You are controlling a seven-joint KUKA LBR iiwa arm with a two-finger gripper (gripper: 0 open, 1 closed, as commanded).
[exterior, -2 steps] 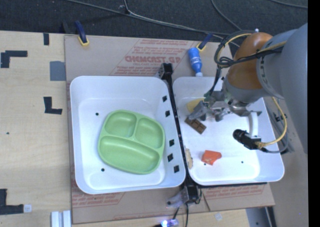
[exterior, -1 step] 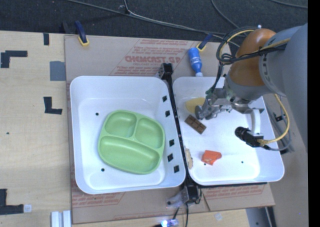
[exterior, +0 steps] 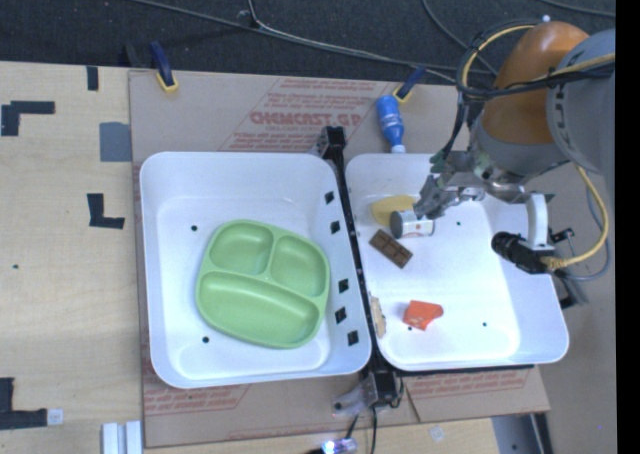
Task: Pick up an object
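The gripper [exterior: 432,204] hangs low in the right bin [exterior: 500,337], its own bulk partly hiding a yellow object [exterior: 390,209].

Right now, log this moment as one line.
gripper over right bin | at yellow piece | brown bar, orange object loose | green tray left bin

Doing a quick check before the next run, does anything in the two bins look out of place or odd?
Nothing looks spilled or broken. The green divided plate lies flat in the left bin. The one oddity: a blue bottle lies on its side on the cardboard, outside the right bin.
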